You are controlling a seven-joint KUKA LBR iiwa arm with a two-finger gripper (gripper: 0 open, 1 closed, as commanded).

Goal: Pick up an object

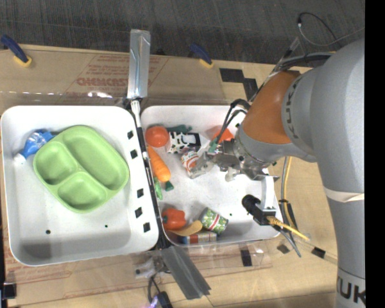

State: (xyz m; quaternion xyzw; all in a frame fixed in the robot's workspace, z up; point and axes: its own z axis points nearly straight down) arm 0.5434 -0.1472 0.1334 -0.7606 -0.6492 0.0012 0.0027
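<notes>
My gripper [207,157] is low in the right bin [244,191], near its middle, reaching in from the right. Its tip is right beside a small red and white object [191,164], touching it or nearly so. A black and white cow toy [181,140] lies just behind that. An orange piece [223,133] peeks out behind the gripper. Along the bin's left wall sit an orange ball [156,135] and a carrot [160,166].
At the right bin's front lie a red pepper [173,218], a green patterned cup [213,221] and a tan curved piece [191,228]. The left bin [25,236] holds a green divided plate [82,167] with a blue item [34,142] at its far left.
</notes>
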